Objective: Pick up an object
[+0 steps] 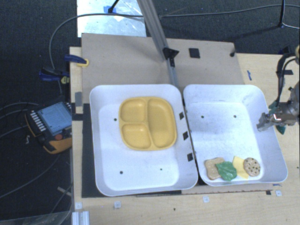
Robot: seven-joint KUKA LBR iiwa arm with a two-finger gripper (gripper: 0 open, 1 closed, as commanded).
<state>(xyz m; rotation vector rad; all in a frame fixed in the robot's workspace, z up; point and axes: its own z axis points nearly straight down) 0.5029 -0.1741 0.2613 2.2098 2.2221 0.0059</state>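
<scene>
1. Gripper (271, 120) hung over the right rim of the right bin (225, 107); whether it was spread or pressed together could not be told, and nothing showed in it.
2. Food pieces lay ahead of it and toward the bin's near wall: toast (213, 167), green leaf (227, 171), cheese wedge (239, 166), cookie (252, 166), touching in a row.
3. The step seemed the approach; next it would need to travel over the row and descend.
4. The row's long axis ran along the near wall, the cookie end nearest the tool.
</scene>
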